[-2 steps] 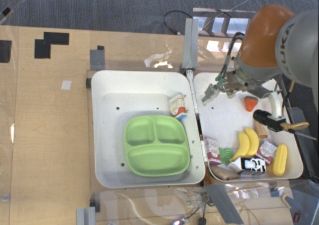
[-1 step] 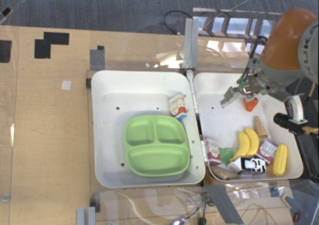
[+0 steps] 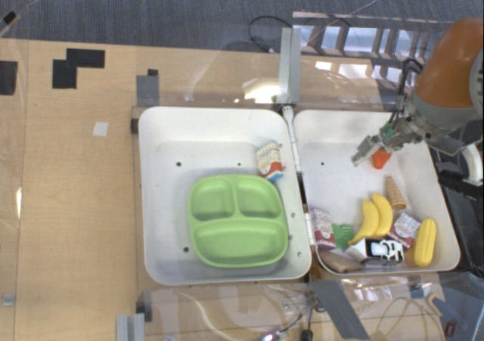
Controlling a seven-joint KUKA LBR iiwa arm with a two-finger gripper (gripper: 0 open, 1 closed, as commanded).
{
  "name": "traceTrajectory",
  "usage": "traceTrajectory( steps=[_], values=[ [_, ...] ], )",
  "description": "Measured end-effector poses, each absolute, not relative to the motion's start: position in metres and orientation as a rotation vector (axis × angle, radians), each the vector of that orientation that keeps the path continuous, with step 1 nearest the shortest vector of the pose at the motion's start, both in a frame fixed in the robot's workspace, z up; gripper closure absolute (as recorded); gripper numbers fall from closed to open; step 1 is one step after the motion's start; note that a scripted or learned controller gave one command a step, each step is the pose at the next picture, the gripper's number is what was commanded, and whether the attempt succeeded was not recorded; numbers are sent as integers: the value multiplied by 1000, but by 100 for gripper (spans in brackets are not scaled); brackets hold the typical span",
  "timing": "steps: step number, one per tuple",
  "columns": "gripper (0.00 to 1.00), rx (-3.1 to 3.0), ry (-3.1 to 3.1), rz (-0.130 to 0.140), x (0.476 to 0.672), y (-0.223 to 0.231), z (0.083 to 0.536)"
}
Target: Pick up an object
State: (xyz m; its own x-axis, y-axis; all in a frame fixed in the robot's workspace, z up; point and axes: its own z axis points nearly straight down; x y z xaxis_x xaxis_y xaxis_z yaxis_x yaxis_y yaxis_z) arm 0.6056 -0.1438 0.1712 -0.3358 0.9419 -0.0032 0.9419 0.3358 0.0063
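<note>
On the pale wooden counter (image 3: 68, 203) sit two shallow white bins side by side. The left white bin (image 3: 162, 181) holds a light green divided plastic tray (image 3: 238, 220) with three compartments, lying flat toward the bin's near right part, and a small white snack packet with red and blue print (image 3: 269, 159) just beyond the tray's far right corner, close to the wall shared with the other bin. The grey arm with its orange band (image 3: 451, 67) reaches in from the right over the right white bin (image 3: 333, 173), and the gripper (image 3: 376, 149) hangs above the bin's far half with its fingers (image 3: 363, 153) spread apart; a small orange-red object (image 3: 381, 158) sits right at the fingers, but whether it is caught between them or merely lying beneath cannot be told. Nearer the front of that bin lie a tan ice-cream cone toy (image 3: 395, 191), a pair of yellow toy bananas (image 3: 375, 218), a yellow corn cob toy (image 3: 425, 242), a red and white wrapped packet (image 3: 323, 227), a small pink and white packet (image 3: 407, 224) and a black and white boxy item (image 3: 386, 249), all clustered close together near the front right corner.
</note>
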Motion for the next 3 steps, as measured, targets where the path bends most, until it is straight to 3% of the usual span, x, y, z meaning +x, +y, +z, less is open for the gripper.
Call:
traceTrajectory(
  steps=[1, 2, 3],
  values=[
    [0, 1755, 2597, 6, 596, -144, 225],
    [0, 1733, 2614, 4, 604, -190, 144],
    [0, 1878, 2522, 4, 668, -202, 90]
  ],
)
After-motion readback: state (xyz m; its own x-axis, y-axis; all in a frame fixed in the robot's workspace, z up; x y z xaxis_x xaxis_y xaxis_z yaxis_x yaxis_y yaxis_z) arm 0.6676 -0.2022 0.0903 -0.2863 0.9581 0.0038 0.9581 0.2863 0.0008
